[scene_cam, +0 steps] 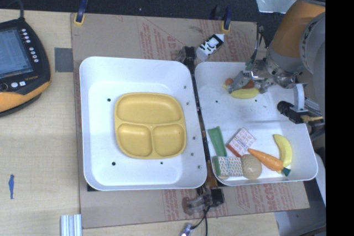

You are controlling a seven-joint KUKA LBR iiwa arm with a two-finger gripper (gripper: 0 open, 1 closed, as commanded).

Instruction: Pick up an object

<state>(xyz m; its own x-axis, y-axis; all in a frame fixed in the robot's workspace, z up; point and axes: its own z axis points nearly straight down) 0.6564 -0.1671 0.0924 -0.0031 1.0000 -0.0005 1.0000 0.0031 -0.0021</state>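
While low in the right bin (221, 77), gripper (246, 83) — over a yellow object (244, 94).

Reaches in from the right edge, arm (301, 30) grey with an orange band above the wrist, angled down and leftward. Wrist bent low, cables trailing along it. Hand (247, 81) at the arm's left end, pointed down and to the left, close to the surface beneath. Fingers too small and cluttered to tell whether spread or closed. Upper links cut off at the frame edge.
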